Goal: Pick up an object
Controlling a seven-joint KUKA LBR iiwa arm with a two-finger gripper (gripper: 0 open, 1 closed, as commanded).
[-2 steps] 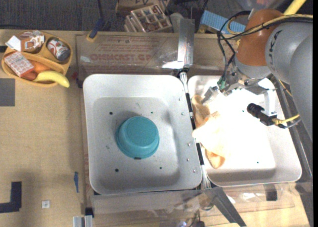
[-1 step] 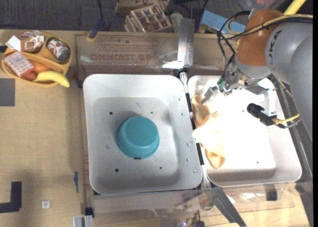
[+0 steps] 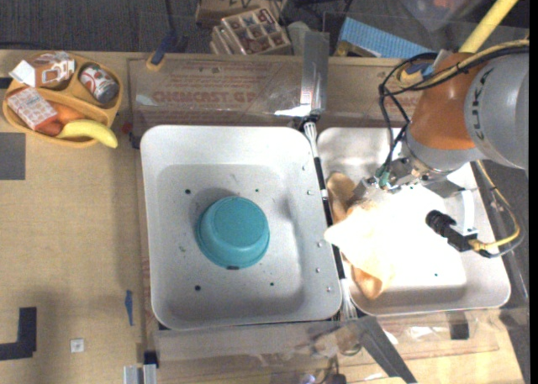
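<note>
An upturned teal bowl (image 3: pixel 234 231) sits in the middle of the left bin (image 3: pixel 168 155). In the right bin (image 3: pixel 479 290) a pale cream cloth (image 3: pixel 391 239) is spread over the left half, reaching the divider between the bins. Tan pieces show from under the cloth: one at its upper left (image 3: pixel 340 192) and one at its lower edge (image 3: pixel 366 280). My gripper (image 3: pixel 376 188) is down at the cloth's top edge, touching or just above it. The grey arm with its orange band (image 3: pixel 445 113) comes in from the upper right.
A black cable connector (image 3: pixel 445 229) hangs from the arm over the right bin's right half. A yellow tray (image 3: pixel 59 101) with a banana and snacks sits on the bench at the far left. Clutter lies beyond the bins' far side.
</note>
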